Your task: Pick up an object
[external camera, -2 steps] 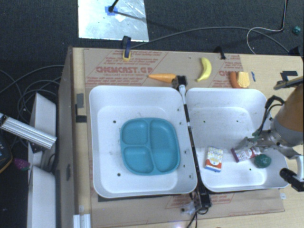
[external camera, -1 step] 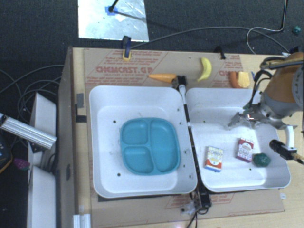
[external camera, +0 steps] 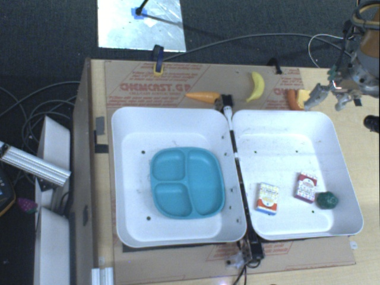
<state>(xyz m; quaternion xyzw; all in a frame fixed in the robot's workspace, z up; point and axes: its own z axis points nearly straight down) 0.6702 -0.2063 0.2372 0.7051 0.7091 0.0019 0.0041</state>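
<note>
Both white bins, the left bin (external camera: 127, 159) and the right bin (external camera: 332, 159), are seen to be made of smooth plastic with a dull sheen, and the blue divided plate (external camera: 187, 181) is likewise of smooth, matt plastic. The tabletop (external camera: 196, 79) is covered by a matt brown sheet that looks like cardboard, printed with red lettering, while the floor (external camera: 47, 34) beyond it is covered with dark, rough carpet on which a shiny, reflective metal sheet (external camera: 141, 16) is laid. The two small cartons, one (external camera: 268, 197) and the other (external camera: 306, 187), appear to be of printed card, and the end effector (external camera: 335, 94) is finished in bare grey metal.
</note>
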